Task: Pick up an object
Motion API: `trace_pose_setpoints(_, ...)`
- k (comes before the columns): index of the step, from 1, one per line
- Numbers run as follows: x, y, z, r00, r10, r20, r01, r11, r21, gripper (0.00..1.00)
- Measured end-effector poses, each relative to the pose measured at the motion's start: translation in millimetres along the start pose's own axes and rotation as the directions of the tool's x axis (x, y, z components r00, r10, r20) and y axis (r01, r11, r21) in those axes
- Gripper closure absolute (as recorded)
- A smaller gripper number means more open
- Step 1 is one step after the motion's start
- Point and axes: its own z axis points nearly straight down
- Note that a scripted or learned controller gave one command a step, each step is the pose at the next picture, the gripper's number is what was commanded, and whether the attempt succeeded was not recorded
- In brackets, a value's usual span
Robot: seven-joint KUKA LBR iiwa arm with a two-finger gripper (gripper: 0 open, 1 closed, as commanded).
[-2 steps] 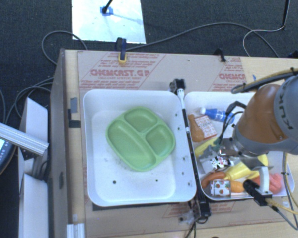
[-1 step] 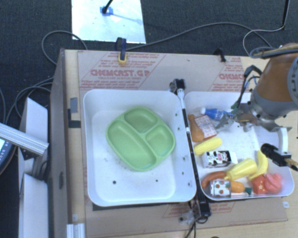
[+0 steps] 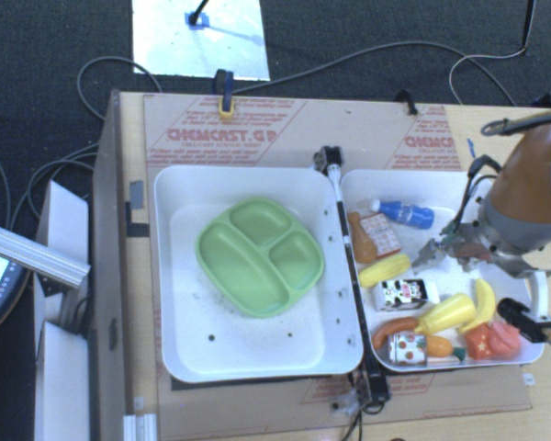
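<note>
Bulking largest in the camera view is the arm's orange band point(image 3: 533, 177), high over the right bin point(image 3: 533, 361); below it the gripper point(image 3: 438, 251) reaches down and leftward into that bin. How far apart the fingers stand cannot be told at this size, and nothing is visibly caught between them.

Just below and to the left of the fingertips lies a yellow banana-like piece point(image 3: 384, 270), the closest candidate for the pick. Slightly above and left of the tips sits a small orange printed carton point(image 3: 376, 235), and above them, a little apart, a blue bottle point(image 3: 404, 214) lies on its side. Further below the tips are a black-and-white patterned box point(image 3: 406, 292), a yellow corn-like cob point(image 3: 447, 312), a second yellow banana point(image 3: 483, 303), a red tomato-like toy point(image 3: 492, 340) and a small can point(image 3: 406, 347) near an orange carrot point(image 3: 436, 345).

Well away to the left of the fingers, across the bin divider, a green sectioned plate point(image 3: 260, 257) lies in the left bin point(image 3: 179, 246).

My judgement is that crowding is the main risk: a descent here could land between the carton and the yellow piece, closing on an edge and nudging both aside. The rounded toy may also squirt out of a narrow grip.
</note>
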Motion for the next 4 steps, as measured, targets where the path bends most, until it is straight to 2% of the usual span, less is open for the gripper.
trace_pose_setpoints(1, 83, -9, -51, 1.0, -0.004, -0.002, 0.004, 1.0, -0.003, 0.0)
trace_pose_setpoints(2, 38, -30, -12, 1.0, 0.0, 0.0, 0.0, 1.0, 0.0, 0.0)
trace_pose_setpoints(3, -58, -15, 34, 1.0, 0.001, 0.002, -0.001, 1.0, -0.001, 0.0)
trace_pose_setpoints(4, -30, 116, -104, 1.0, -0.005, 0.001, 0.005, 1.0, -0.009, 0.0)
